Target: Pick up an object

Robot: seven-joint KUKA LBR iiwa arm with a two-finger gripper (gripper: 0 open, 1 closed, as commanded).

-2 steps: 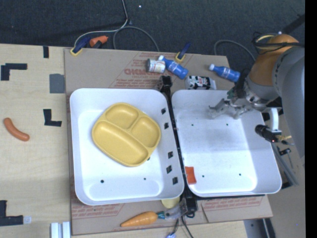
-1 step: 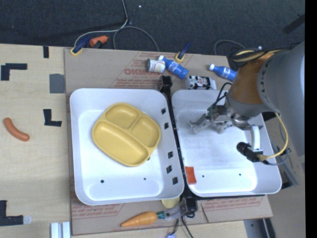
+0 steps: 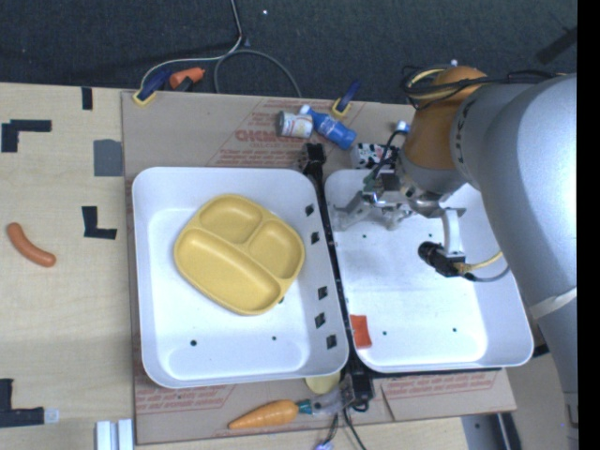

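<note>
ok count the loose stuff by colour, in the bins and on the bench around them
yellow: 1, the divided plate in the left bin
orange: 3, the carrot, the sausage, the small block in the right bin
blue and white: 1, the bottle
total: 5

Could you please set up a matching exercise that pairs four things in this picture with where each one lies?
Things:
1. yellow divided plate
2. toy carrot
3. toy sausage
4. blue and white bottle

Places:
A. on the cardboard above the bins
B. on the bench at the far left
C. inside the left bin
D. on the cardboard below the left bin

Pairs: 1-C, 2-D, 3-B, 4-A
</note>
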